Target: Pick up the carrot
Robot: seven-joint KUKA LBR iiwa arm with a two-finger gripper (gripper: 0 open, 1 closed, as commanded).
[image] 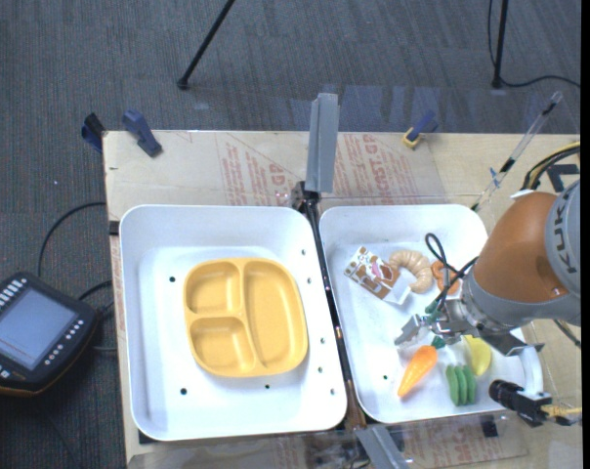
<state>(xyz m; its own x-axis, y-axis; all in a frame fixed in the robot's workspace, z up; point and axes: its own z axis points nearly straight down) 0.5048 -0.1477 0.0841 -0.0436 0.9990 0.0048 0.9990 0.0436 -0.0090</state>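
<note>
Two shallow white bins sit side by side on the tabletop (227, 169): the left bin (144, 262) carries a yellow divided plate (246, 316), and the right bin (373, 399) holds the clutter. The carrot (418, 370) lies toward the lower right of the frame, in the lower part of the right bin, slanted with its tip pointing down-left and its leafy end up-right. The tool (419, 328) hangs just above the carrot's upper end, at the end of the arm whose orange band (515, 252) fills the right side of the frame. Whether its fingers are apart or together I cannot tell — they show as a small grey metal tangle, and nothing is visibly between them, so the carrot looks not yet taken.

Several things could spoil the pick, as I judge it. The tool sits over the carrot's thick end, not its middle, so a closing grip there may pinch the taper and squirt it out sideways. Neighbours are close — a green pod-like piece (460, 383) just beside the carrot on its right, a yellow piece (479, 356) near that, and further up a croissant-shaped item (413, 268) and a small printed packet (374, 273). A descent drifting right could catch the green piece instead, or nudge it against the carrot. A black cable (442, 254) loops near the wrist and might snag.
</note>
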